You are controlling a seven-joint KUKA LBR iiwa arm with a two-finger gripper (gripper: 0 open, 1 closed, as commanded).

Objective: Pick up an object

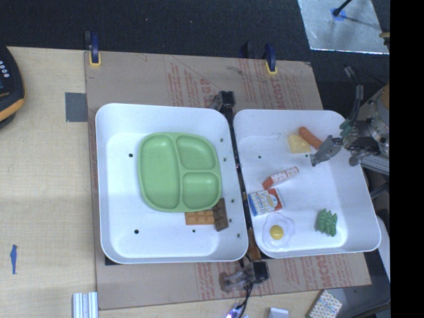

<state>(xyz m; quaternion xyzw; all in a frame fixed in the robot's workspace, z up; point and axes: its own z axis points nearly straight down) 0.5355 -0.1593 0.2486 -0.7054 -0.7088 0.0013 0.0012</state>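
My gripper [335, 156] hangs over the right edge of the right bin [351, 197], its two dark fingers spread apart and nothing between them. Just left of it lie an orange sausage [309, 136] and a yellow cheese wedge [298, 144]. Toward the bin's middle is a red-and-white tube [281, 177], with a blue-and-white carton [264, 201] below it. A fried egg [277, 231] and a green broccoli piece [326, 222] rest near the bin's front wall.
The left bin [116, 177] holds a green divided plate [179, 171], with an orange block [199, 218] and a brown block [220, 214] at its front edge. Black clips sit between the bins, at the back [226, 101] and at the front [255, 270].
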